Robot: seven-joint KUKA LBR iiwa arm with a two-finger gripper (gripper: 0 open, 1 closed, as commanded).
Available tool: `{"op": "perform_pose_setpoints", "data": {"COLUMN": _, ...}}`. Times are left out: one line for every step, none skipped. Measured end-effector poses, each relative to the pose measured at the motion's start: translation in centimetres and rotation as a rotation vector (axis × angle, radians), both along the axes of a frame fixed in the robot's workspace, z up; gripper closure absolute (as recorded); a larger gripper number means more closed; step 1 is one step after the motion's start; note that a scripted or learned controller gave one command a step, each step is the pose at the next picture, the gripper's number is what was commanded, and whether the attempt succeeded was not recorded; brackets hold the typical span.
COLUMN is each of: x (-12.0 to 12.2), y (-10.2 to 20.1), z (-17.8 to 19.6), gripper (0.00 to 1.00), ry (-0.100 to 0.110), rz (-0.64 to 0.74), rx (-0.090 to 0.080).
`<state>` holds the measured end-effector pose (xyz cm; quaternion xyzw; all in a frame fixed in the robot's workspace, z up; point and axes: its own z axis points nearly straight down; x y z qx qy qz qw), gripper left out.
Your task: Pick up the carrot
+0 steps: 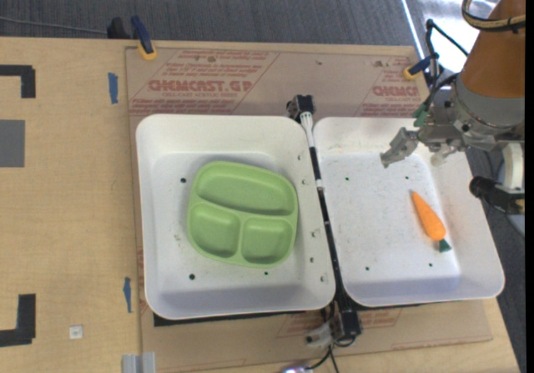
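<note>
An orange carrot (428, 214) with a small green top lies in the right bin (367, 284), near its right wall, pointing toward the back. My gripper (420, 150) hangs over the back part of the same bin, behind the carrot and apart from it. Its two grey fingers (398, 148) are spread open and nothing is between them. The arm with its orange band (494, 46) comes in from the upper right.
A green three-compartment plate (242, 214) lies in the left bin (158, 196). A black clip (299, 105) sits at the back where the bins meet. Clamps (143, 36) hold the board's back corners.
</note>
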<state>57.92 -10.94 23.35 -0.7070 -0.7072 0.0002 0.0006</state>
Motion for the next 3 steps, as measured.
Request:
{"op": "perform_pose_setpoints", "data": {"x": -2.0, "y": -8.4, "z": -10.6, "gripper": 0.0, "ry": 0.001, "rz": -0.002, "rx": -0.001}}
{"op": "perform_pose_setpoints", "data": {"x": -7.1, "y": -7.5, "z": -14.7, "gripper": 0.0, "ry": -0.003, "rz": 0.0, "rx": 0.0}}
{"op": "perform_pose_setpoints", "data": {"x": -6.9, "y": -7.6, "z": -13.6, "gripper": 1.0, "ry": -0.009, "rz": -0.001, "rx": -0.004}}
